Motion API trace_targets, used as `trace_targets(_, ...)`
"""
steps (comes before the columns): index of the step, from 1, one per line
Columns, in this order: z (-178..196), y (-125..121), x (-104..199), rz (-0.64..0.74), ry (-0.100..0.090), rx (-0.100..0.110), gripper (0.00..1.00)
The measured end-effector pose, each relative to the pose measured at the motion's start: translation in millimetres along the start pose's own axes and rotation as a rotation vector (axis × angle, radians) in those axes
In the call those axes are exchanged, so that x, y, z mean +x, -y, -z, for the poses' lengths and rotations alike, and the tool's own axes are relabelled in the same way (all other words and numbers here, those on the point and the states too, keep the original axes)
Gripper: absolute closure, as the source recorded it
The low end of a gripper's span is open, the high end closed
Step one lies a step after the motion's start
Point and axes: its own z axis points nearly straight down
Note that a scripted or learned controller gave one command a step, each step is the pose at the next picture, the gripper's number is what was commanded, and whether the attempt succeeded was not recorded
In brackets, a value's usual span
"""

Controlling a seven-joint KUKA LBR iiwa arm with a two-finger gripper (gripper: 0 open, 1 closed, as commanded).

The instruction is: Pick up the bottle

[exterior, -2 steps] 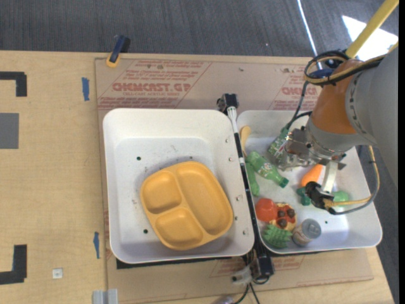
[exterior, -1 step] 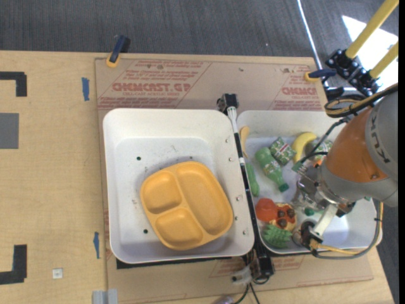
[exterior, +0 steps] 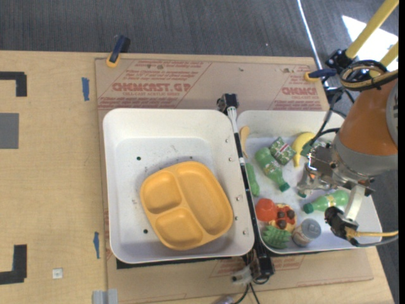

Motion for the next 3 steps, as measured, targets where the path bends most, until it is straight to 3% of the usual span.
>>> trace_targets(1,-0.1,0.1,-0.2,0.0,0.0,0.0,0.0)
trace_targets(2,-91.7,-68.3,5.6,0.011,0.0,0.001,0.0)
trace_targets(3,-96.8,-136.0,45.2,-0.109,0.007,0.015,0.0)
